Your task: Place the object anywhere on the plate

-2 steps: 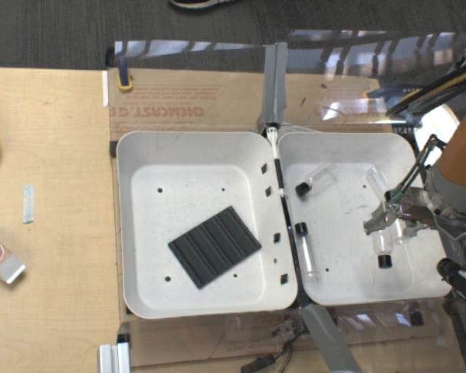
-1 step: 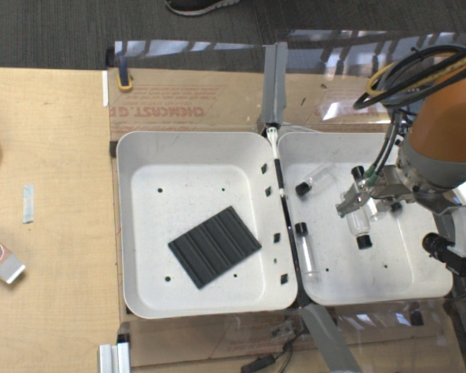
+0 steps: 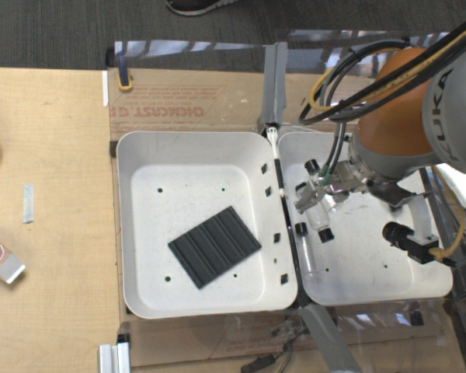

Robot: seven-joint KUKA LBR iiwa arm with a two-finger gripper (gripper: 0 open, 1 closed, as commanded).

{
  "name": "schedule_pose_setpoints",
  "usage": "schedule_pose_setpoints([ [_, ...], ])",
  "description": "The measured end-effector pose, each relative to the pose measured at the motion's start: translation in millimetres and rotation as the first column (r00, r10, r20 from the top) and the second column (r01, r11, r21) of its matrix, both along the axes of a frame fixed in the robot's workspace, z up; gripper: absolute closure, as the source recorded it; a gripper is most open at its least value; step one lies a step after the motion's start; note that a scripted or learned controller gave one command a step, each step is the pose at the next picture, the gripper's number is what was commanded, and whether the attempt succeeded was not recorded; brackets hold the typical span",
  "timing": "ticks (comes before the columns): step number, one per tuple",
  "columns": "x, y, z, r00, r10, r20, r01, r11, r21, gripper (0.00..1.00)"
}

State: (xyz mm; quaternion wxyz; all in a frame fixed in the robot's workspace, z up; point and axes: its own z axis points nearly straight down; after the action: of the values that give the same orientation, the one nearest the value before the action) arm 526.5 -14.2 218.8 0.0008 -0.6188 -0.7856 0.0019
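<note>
Below, two shallow white bins sit side by side on the bench: the left bin (image 3: pixel 132 208) holds a dark ribbed rectangular plate (image 3: pixel 214 247), lying flat and turned at a slant near its middle. Over the right bin (image 3: pixel 373 286) hangs the grey arm with its orange band (image 3: pixel 392 130), its gripper (image 3: pixel 314 196) poised near that bin's left wall; whether it is parted or closed cannot be told.
</note>
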Motion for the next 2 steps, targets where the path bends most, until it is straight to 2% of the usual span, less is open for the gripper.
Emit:
schedule_pose_setpoints([
  [1, -3, 51, -1, 0.929, 0.37, 0.0, -0.37, 0.929, 0.002, 1.0],
  [2, -41, 93, -29, 0.856, 0.517, -0.001, -0.517, 0.856, 0.003, 1.0],
])
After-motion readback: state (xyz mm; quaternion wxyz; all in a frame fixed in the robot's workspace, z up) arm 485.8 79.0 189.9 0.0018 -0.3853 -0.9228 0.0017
